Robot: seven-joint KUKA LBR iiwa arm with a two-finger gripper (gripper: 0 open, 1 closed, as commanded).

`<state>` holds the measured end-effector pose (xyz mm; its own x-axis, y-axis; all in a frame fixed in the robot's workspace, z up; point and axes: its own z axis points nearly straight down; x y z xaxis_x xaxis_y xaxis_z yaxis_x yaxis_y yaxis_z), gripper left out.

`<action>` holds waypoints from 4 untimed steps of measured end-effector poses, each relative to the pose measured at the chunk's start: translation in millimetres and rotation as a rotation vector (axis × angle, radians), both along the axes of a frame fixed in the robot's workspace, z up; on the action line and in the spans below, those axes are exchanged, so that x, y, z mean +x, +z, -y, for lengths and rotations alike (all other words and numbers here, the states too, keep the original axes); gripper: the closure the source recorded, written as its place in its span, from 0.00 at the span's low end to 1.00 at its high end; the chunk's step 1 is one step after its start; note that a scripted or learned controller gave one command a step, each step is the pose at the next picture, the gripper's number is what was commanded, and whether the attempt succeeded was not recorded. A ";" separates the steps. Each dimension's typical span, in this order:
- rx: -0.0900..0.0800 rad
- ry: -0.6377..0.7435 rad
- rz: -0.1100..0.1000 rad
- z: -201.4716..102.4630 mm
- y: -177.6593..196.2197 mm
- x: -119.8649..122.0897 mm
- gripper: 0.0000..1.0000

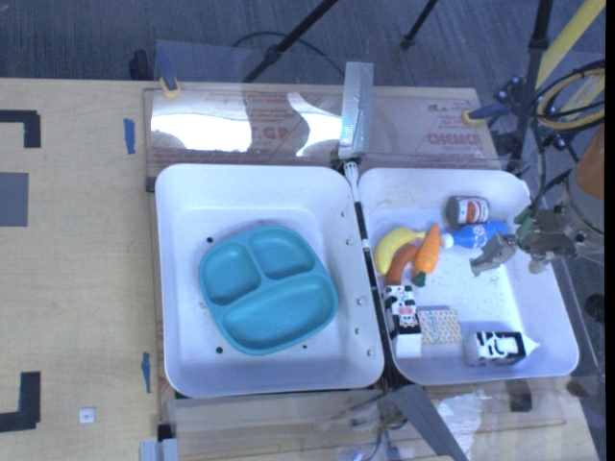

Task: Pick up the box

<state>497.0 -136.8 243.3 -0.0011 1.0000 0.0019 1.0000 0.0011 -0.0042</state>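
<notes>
The box [439,327], a small flat pack with a speckled top, lies near the front of the right bin [548,305]. My gripper [516,257] hangs over the right side of that bin, behind and to the right of the box and well apart from it. Its fingers [492,256] are spread open with nothing between them. The gripper sits just right of a blue bottle [478,236].
Also in the right bin are a banana [394,247], a carrot [427,253], a small can [468,209], and two black-and-white cartons [402,308] [500,347] on either side of the box. The left bin [192,200] holds a teal divided plate [268,288].
</notes>
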 end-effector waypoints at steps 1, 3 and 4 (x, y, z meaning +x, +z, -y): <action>-0.001 -0.002 0.002 1.1 9.8 0.6 1.00; -0.003 -0.199 0.006 -59.5 73.2 -15.7 1.00; -0.003 -0.064 0.006 -82.0 83.4 -8.1 1.00</action>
